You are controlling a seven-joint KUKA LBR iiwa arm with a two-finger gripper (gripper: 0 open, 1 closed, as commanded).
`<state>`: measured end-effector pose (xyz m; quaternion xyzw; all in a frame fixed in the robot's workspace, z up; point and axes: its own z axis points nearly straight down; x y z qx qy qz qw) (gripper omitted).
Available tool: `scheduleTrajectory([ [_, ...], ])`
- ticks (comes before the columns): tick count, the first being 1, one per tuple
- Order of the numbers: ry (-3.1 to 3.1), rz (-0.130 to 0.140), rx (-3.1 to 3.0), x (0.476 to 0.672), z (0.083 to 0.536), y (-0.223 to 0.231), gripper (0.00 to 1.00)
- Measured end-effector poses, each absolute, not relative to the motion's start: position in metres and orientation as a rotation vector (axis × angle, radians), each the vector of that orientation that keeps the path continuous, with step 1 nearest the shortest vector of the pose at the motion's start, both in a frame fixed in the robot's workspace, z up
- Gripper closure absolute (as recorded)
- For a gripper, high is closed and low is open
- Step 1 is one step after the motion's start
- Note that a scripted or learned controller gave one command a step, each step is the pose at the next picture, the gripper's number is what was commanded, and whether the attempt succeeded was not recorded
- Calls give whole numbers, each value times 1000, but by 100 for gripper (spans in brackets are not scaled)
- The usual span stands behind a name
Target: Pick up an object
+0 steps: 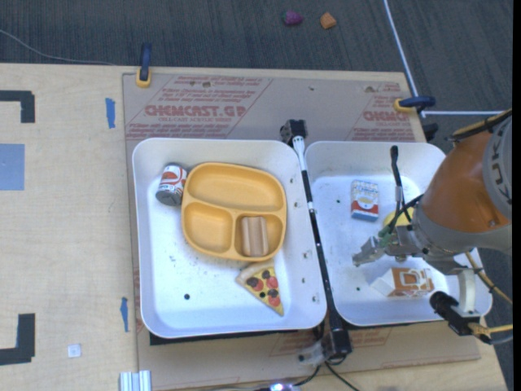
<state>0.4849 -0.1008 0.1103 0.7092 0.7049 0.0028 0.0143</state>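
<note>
Nearest the camera, at the lower edge of the left bin (155, 243), a toy pizza slice (264, 287) lies flat on the white floor, its point directed toward the lower right, just beside the near rim of a yellow divided tray (232, 187). Within the tray, the near right compartment holds a brown cylindrical piece resembling a sausage (254, 235); the near left compartment and the long far compartment carry nothing visible. A small red-and-white can (170, 184) lies on its side against the tray's far left corner, touching the bin wall.

Across the central divider, the right bin (342, 308) contains an orange-and-white flat packet (410, 281) near its front, and a small red, white and blue carton (365, 199) farther back. The grey arm with its orange band (464, 190) enters from the right and hangs over this bin. The gripper (364, 256) sits low above the bin floor, just left of the orange-and-white packet and nearer than the carton; whether its fingers are spread or pressed together cannot be told, and no object is seen between them.

Farther off, a brown printed board (244, 108) underlies both bins on the tabletop (57, 218), held by clamps at its far corners.
</note>
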Motion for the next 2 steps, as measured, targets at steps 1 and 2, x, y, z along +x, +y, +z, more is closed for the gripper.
scheduleTrajectory([
  [1, 2192, 12, 2205, 486, 120, -101, 100],
  [2, 2192, 12, 2205, 486, 120, -101, 0],
])
